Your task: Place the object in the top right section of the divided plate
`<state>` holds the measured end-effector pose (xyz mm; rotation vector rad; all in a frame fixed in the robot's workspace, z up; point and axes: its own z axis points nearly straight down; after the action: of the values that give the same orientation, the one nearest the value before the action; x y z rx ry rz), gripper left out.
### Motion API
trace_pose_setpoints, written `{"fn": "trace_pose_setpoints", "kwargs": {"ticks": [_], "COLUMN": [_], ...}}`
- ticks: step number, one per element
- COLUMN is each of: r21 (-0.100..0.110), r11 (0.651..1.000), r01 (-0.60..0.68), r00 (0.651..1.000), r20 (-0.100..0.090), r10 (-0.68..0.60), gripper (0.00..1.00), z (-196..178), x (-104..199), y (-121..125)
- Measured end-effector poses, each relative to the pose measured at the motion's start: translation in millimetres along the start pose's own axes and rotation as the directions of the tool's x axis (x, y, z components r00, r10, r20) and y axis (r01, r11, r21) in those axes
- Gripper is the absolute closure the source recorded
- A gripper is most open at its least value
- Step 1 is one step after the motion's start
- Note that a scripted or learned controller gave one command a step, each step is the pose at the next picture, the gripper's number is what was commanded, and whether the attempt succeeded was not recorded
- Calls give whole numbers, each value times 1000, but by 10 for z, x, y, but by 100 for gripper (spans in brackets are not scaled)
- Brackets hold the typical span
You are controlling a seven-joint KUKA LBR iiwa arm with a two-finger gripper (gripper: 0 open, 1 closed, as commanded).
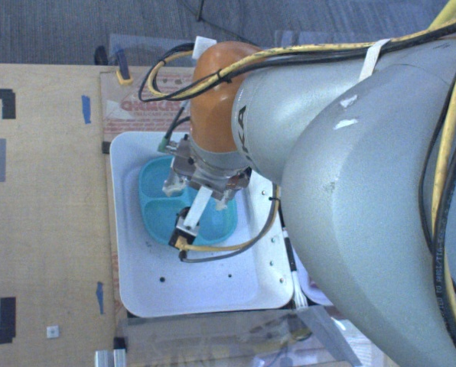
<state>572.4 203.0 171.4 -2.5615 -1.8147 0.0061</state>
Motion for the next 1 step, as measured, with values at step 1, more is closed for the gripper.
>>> {"fn": "trace_pose_setpoints", "kwargs": {"ticks": [1], "r21": [0], "r11": [1000], "r01": [-3], "r00": [1000], "r20": [0], "r10": [3], "gripper": [0], "z": [-314], "x": [-102], "y": [-521]}}
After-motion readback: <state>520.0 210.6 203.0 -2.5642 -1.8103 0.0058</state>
